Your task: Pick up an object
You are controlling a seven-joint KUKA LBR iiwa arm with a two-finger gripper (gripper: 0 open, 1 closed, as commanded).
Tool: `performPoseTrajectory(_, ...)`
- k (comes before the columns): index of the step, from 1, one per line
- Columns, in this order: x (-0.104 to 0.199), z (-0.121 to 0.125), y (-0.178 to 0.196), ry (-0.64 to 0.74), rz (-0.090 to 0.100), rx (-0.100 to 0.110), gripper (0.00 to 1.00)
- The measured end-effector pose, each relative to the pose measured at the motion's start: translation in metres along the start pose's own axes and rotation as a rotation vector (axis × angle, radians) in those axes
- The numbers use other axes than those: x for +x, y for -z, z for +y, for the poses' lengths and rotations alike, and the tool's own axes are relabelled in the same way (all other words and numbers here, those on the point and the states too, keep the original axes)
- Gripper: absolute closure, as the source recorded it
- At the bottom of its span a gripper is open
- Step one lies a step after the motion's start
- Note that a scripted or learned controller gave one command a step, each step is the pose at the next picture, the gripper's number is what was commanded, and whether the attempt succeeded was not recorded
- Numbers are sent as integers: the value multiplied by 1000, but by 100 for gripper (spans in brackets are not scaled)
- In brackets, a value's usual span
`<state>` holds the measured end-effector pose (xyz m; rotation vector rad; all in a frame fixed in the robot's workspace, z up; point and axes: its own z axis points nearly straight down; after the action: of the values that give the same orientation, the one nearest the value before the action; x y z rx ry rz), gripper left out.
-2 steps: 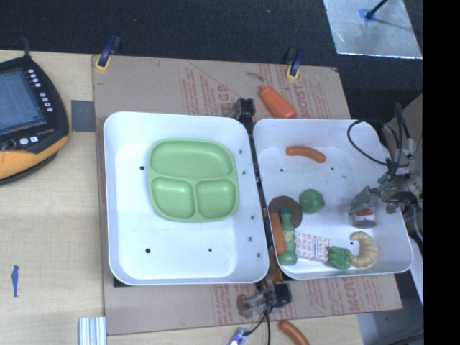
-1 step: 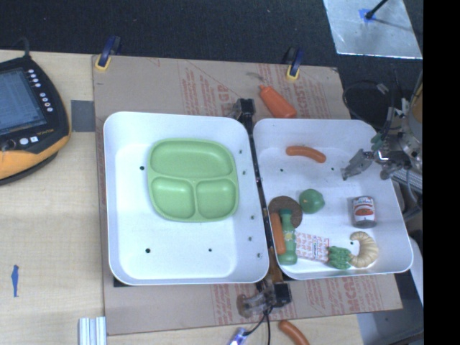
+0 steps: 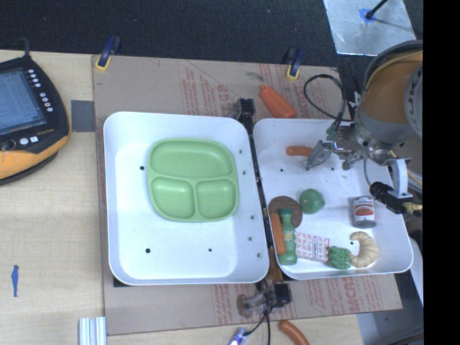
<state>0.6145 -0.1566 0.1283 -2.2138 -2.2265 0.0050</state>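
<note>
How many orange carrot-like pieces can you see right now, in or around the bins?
4: one carrot on the cardboard above the right bin, one inside it near the pincer, one along its left wall, one below the bins. Clutter could hide more.

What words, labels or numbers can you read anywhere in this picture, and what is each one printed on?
No text here can be read.
Cardboard sheet under the bins: repeated red print, too blurred to read.
Small can in the right bin: red label, too small to read.
Flat packet: red pattern, unreadable.
Teach pendant at left: lit screen, nothing legible.
</note>
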Motion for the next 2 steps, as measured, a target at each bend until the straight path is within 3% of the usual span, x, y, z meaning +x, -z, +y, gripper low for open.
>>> performPoseTrajectory(1, 29, -39, -37, -1, 0, 1, 0)
performPoseTrajectory(2, 29, -70, -37, 0, 0, 0, 0)
